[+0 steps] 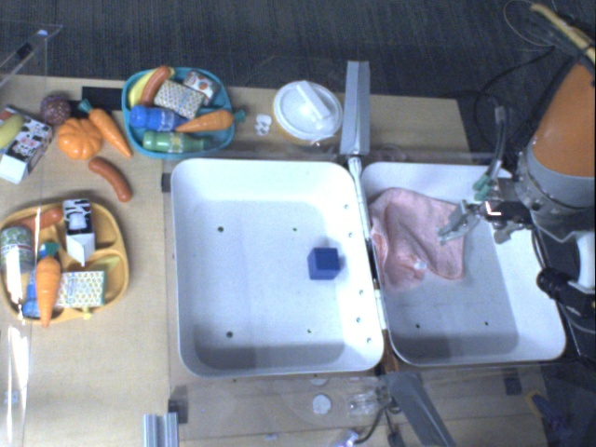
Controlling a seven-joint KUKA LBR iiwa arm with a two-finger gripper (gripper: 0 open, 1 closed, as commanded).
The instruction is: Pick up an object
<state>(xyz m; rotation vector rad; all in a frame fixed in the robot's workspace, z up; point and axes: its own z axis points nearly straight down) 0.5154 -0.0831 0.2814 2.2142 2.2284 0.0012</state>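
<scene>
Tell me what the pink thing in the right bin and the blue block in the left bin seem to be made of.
The pink thing looks like soft cloth with a matte finish: it lies crumpled, with folds and uneven edges. The blue block looks rigid, with flat faces and sharp corners and a dull surface; plastic, foam or painted wood would all fit, and the view cannot settle which.

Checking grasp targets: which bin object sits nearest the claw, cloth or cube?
The pink cloth, crumpled in the right bin; the claw hangs at its right edge. The blue cube sits alone mid-floor of the left bin.
</scene>
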